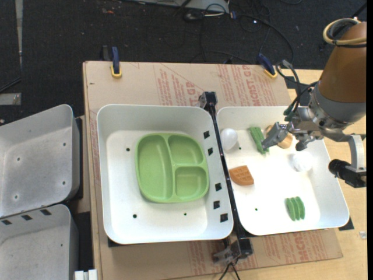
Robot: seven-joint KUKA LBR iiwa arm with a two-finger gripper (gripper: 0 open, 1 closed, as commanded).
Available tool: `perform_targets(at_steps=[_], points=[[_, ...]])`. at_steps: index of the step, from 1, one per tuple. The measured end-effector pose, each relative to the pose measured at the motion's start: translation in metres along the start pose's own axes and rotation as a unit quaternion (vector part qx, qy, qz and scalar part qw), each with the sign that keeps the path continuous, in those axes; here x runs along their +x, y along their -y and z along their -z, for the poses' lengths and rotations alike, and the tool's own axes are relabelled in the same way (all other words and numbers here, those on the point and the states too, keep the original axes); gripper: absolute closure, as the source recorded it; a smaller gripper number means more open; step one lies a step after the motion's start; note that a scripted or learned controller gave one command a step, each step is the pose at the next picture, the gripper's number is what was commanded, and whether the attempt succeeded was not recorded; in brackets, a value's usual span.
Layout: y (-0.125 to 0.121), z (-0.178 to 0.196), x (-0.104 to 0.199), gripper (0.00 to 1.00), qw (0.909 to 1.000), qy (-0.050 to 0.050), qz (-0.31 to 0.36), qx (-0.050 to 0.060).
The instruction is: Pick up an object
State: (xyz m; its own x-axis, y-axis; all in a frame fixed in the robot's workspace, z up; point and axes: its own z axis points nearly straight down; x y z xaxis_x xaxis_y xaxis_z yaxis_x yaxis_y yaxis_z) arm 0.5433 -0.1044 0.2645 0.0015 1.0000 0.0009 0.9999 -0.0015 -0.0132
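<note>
Surface of brown board carries two white bins side by side. Left bin holds a green divided plate, lying flat near its centre.

Right bin holds several small things: a white egg-shaped piece at 10 o'clock, a green stick-shaped piece tilted at about 11 o'clock, an orange-brown bread-like piece at 9 o'clock near the divider, a small white lump right of centre, a green ridged piece at 5 o'clock.

Arm enters from 3 o'clock. Tool sits low over the bin's 12 o'clock area. Cannot tell whether it is spread or pressed together. A tan object shows just beside the tool tip, partly hidden. Green stick lies just at the tool's 9 o'clock side; touching or not, cannot tell.
</note>
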Motion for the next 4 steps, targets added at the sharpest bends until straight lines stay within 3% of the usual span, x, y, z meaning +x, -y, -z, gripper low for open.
perform_targets(at_steps=[1, 4], points=[[-0.002, 0.007, 0.0, 0.0, 1.0, 0.0, 0.001, -0.006], [0.007, -0.154, 0.002, 0.0, 1.0, 0.0, 0.0, -0.005]])
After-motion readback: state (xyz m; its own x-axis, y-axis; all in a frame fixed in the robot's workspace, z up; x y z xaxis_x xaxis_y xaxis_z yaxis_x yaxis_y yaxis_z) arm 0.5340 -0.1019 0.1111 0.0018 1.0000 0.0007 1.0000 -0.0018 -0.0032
